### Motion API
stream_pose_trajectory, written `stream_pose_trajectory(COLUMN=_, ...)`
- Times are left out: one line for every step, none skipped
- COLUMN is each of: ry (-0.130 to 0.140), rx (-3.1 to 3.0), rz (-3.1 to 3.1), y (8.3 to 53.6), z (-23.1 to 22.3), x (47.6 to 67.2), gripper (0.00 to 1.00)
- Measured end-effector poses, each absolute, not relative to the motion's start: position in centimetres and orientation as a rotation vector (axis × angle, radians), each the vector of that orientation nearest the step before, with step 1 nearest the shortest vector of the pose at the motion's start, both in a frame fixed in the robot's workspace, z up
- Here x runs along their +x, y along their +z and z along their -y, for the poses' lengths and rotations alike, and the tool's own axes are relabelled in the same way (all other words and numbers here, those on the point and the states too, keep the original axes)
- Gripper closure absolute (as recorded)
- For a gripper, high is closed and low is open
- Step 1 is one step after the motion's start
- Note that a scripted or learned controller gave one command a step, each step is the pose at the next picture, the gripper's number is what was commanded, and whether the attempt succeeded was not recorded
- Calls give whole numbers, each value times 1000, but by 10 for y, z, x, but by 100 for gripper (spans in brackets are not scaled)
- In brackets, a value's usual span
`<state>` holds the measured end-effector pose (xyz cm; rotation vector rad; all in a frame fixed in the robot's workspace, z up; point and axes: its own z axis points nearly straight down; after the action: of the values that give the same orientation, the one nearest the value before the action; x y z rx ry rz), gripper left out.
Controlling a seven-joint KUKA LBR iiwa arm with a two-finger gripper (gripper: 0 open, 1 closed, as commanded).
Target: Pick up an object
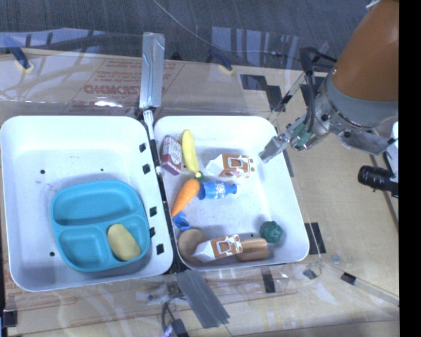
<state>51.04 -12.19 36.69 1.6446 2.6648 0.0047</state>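
The right bin [281, 188] holds several objects: a yellow banana [189, 150], an orange carrot [186, 195], a small blue bottle [218, 189], a white and orange packet [234, 165], a dark red packet [170, 154], a green round piece [271, 232] and a brown wooden piece [228, 248] along the front wall. My gripper [272, 149] hangs over the bin's right rim, to the right of the white and orange packet. It sits above the objects, and nothing shows in its grasp.
The left bin [28, 188] holds a blue divided tray [91, 220] with a yellow oval object [124, 241] in its front compartment. A metal strip [151, 69] stands behind the divide between the bins. The arm's orange band [368, 48] fills the upper right.
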Motion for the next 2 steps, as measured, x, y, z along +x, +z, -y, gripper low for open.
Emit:
stream_pose_trajectory(ry=-1, rx=1108, rz=-2947, y=155, z=208, x=475, gripper=100)
stream_pose_trajectory(ry=1, rx=1469, rz=-2781, y=91, z=113, x=485, gripper=100)
